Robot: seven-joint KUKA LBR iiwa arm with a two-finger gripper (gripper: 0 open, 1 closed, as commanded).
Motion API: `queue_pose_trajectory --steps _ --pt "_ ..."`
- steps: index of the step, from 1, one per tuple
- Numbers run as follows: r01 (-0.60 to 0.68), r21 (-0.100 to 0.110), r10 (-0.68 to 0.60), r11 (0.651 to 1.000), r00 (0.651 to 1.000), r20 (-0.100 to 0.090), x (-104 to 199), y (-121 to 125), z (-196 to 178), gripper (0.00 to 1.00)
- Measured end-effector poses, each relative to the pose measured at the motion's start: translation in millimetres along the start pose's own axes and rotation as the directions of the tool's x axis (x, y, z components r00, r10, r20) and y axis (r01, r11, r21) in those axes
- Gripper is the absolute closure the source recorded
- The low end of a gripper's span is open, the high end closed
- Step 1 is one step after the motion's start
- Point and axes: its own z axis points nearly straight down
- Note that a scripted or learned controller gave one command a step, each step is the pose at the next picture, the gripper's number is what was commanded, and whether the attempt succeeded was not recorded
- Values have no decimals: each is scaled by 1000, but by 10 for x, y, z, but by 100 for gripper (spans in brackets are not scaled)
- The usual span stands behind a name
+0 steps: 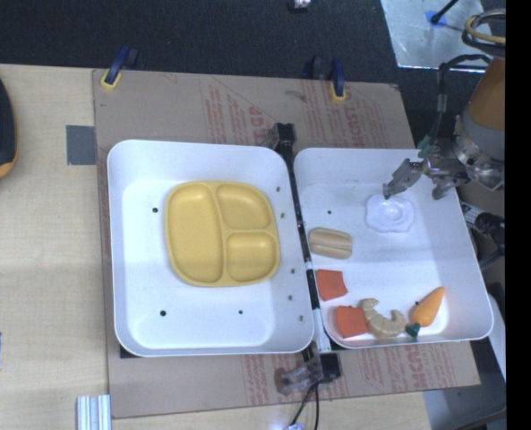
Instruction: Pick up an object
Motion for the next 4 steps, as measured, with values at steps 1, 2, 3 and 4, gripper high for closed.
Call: queue_pose_trajectory --steps 1,2,3,4 --pt "-2 12 2 1000 1000 -5 316 -1321 71 0" --pt "12 -5 -12 1000 1000 -2 1272 -613 66 0" --pt "1 1 -1 1000 1000 1 1195 -645 -35 100" --pt "6 4 -6 1000 1000 -2 1814 -737 11 100"
